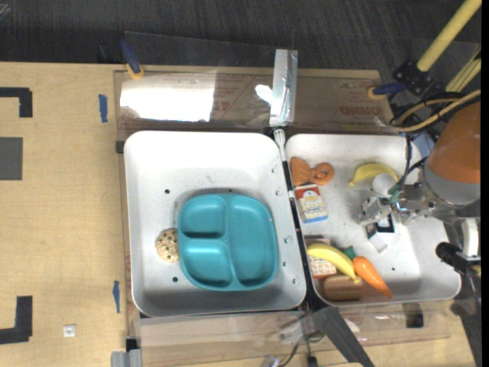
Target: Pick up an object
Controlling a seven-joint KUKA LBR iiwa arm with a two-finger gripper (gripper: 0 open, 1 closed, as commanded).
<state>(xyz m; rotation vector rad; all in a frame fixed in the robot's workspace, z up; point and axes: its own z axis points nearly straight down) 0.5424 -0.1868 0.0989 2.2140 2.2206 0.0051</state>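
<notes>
Right of centre, over the right bin (405, 270), the gripper (380, 214) hangs low above bare white floor. Can't tell how far the claw is spread or whether it has anything; the wrist hardware is a grey and white clutter from this angle.

Candidates all sit in that bin. Closest is the yellow banana (372, 173), up and slightly left of the claw, near the bin's top wall. The gingerbread-man toy (312, 173) lies top left, with the small carton (312, 205) just below it. Along the bottom left: second banana (330, 256), carrot (371, 274), brown sausage-like piece (341, 287), packed touching each other.

My call: go for the upper banana. It's isolated, so the fingers have room on both sides. Close across the narrow waist of the curve, not along it. Smooth moulded plastic will likely slip off at the tapered ends. Skip the bottom cluster, too crowded.

Left bin (145, 205) holds a teal divided plate (228, 240), glossy with rounded corners, and a speckled cookie (167, 245) touching its left edge. Both flat, poor pinch targets.
</notes>
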